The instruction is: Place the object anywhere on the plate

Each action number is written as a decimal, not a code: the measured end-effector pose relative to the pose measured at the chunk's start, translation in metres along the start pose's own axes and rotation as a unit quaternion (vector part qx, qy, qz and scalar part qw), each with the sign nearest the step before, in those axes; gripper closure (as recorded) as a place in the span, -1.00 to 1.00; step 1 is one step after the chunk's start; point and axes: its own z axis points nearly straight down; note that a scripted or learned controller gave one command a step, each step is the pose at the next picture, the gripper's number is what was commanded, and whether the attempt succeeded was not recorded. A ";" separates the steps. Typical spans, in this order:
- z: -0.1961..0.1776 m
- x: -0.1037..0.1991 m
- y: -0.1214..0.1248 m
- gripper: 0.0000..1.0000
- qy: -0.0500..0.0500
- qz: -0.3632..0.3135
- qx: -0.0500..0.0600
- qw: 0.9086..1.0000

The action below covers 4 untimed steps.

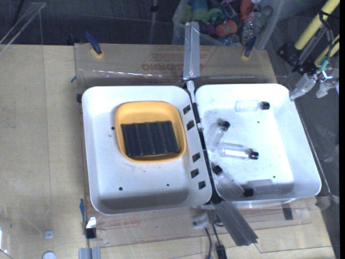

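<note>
Item: clear vials with dark caps, lying loose in the right bin (280, 139). One (249, 106) is resting toward the far wall, cap pointing toward the hand's side. One (238, 154) is lying mid-bin, cap likewise toward the hand's side. A smaller one (221, 127) is lying tilted near the divider (195, 139), on the side away from the hand. Further clear pieces with dark ends (229, 182) are crowding the near corner by the divider; their outlines are too faint to separate.

Destination: yellow plate (149, 111) sitting in the left bin (102, 161), beyond the divider from the hand, carrying a dark ribbed insert (150, 138).

Hand (315, 82): sitting at the end of the arm, outside the right bin's far corner and well apart from every vial. It is touching nothing visible and nothing is showing between its parts. How far it is opened cannot be told; it is small and blurred.

Step in hand, as judged: reaching in for a pick. No vial is on the plate yet.

Handling note: the mid-bin vial is looking like the best candidate, lying apart from its neighbours and the walls. Closing across its narrow body, not along its length, is likely safest. Clear round plastic may roll or slip, so centring over the body matters.
</note>
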 end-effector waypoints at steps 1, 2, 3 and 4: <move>0.000 0.000 0.004 -1.00 -0.001 0.001 -0.001 1.000; 0.000 0.000 0.004 -1.00 -0.001 0.000 -0.001 1.000; -0.017 0.000 0.002 -1.00 -0.002 -0.002 -0.003 1.000; 0.013 -0.002 0.005 -1.00 0.001 -0.170 0.000 0.985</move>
